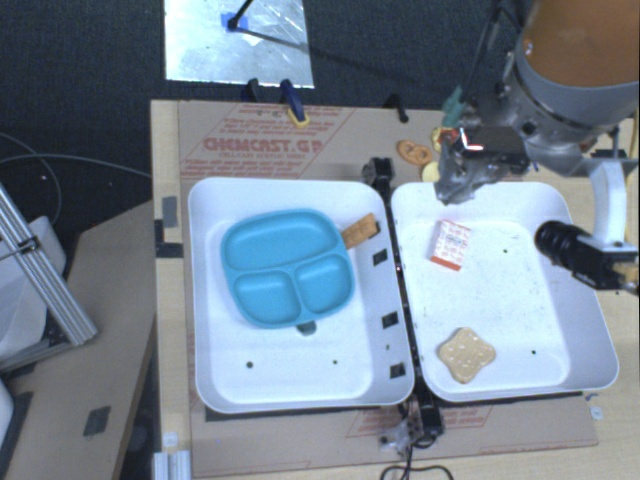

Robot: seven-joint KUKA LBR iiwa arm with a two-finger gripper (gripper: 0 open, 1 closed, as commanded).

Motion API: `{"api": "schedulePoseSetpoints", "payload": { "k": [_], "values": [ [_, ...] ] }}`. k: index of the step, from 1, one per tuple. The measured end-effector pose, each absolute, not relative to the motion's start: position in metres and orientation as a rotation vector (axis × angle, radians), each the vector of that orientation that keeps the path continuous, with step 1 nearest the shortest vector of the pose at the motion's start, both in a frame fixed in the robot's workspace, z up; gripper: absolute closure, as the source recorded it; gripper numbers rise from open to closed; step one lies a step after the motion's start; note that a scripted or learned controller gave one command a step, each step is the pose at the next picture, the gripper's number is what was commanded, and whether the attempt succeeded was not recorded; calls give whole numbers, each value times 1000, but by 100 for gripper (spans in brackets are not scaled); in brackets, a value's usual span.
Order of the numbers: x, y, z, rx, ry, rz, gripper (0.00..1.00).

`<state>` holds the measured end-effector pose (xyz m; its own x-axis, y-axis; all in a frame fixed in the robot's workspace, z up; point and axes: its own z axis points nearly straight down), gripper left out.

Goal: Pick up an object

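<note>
Two shallow white bins sit side by side on a cardboard-covered bench. The left bin (pixel 215 368) holds a blue divided tray (pixel 287 268) with a small tan block (pixel 360 231) at its upper right edge. The right bin (pixel 560 363) holds a red-and-white packet (pixel 452 244) near its top and a tan cracker-shaped piece (pixel 467 354) near its bottom edge.

Risk: the packet lies flat and thin; a descent slightly off centre is likely to slide it or close on nothing. The bin's rear wall is near and may obstruct the approach.

The gripper (pixel 455 190) hangs above the right bin's upper left corner, just above the packet and apart from it. Nothing is seen in its grasp; how it is set cannot be determined.
</note>
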<state>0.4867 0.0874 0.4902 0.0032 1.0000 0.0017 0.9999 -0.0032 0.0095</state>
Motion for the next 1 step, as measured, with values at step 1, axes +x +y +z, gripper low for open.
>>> {"api": "schedulePoseSetpoints", "payload": {
  "k": [1],
  "values": [
    [487,83,461,2221,2221,2,100]
  ]
}}
